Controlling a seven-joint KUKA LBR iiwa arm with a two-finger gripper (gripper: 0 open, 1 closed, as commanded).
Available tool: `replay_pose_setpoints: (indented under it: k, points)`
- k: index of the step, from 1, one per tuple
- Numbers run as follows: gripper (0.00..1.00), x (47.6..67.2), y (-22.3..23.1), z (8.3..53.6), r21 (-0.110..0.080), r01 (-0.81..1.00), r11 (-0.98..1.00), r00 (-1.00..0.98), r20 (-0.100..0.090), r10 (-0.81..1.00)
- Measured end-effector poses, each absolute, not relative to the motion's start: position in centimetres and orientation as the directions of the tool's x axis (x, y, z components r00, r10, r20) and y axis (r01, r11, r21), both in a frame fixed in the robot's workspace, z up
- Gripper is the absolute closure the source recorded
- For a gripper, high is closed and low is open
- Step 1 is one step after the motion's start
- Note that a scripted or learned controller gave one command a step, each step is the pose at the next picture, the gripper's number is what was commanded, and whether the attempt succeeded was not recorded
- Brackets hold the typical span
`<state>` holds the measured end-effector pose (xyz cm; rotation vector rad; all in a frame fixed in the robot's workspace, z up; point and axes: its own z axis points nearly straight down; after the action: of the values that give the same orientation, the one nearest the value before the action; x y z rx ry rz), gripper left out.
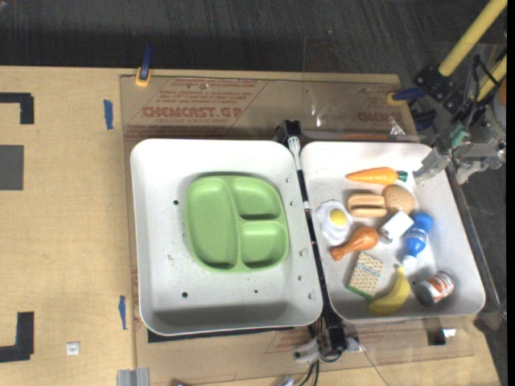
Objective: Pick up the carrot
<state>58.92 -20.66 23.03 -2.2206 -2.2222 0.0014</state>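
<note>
The carrot (372, 176), orange with a green top at its right end, lies flat near the back of the right bin (467, 240). My gripper (431, 164) hangs at that bin's back right corner, just right of the carrot's green end and apart from it. Nothing shows in its grasp.
Crowded in front of the carrot are a hot dog (366, 206), a brown bun (398, 198), a fried egg (334, 219), a drumstick (354, 244), a blue-white bottle (412, 236), a cracker (366, 273), a banana (392, 294) and a can (434, 286). The left bin (153, 215) holds a green divided plate (237, 219).
</note>
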Motion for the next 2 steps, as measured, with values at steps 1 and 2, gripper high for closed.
replay_pose_setpoints:
  k: [1,2]
  points:
    - [0.00,62.1,-19.3,9.6,0.005,0.995,0.097,-0.097,-0.003,0.995]
    - [0.00,65.2,-14.1,8.7,-0.005,0.990,-0.140,0.140,-0.007,0.990]
